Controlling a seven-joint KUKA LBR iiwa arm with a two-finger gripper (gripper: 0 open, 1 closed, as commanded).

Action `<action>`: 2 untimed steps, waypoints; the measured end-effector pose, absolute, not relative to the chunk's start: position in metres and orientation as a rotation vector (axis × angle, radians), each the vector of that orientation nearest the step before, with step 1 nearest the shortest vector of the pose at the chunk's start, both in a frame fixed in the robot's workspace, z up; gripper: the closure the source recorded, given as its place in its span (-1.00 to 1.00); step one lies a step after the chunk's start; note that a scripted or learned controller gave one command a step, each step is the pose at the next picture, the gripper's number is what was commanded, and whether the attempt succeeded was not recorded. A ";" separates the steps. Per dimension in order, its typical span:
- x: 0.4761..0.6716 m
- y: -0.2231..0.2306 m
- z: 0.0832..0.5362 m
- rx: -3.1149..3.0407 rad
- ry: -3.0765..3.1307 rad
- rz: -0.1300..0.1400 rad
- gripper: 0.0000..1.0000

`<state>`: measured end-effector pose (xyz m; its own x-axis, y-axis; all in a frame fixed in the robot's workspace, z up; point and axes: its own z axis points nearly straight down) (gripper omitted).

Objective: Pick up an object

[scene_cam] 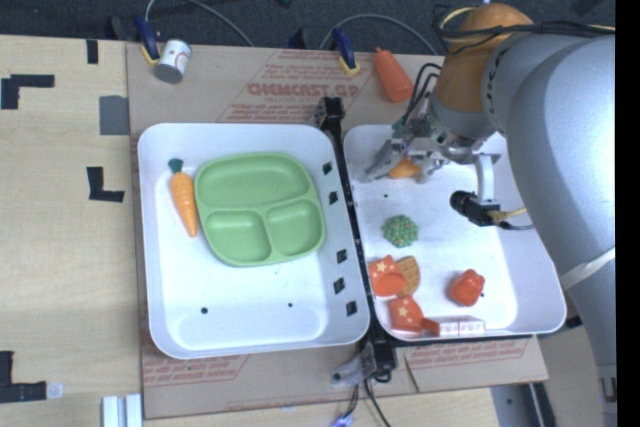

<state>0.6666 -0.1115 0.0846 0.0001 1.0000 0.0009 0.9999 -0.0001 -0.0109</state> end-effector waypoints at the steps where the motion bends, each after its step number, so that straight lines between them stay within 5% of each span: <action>1: 0.666 -0.097 0.084 -2.220 -2.216 0.014 -1.00; 2: 0.667 -0.104 0.085 -2.213 -2.215 0.008 -1.00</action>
<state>0.6669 -0.1036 0.0845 -0.0012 1.0000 0.0039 0.9999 0.0013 -0.0109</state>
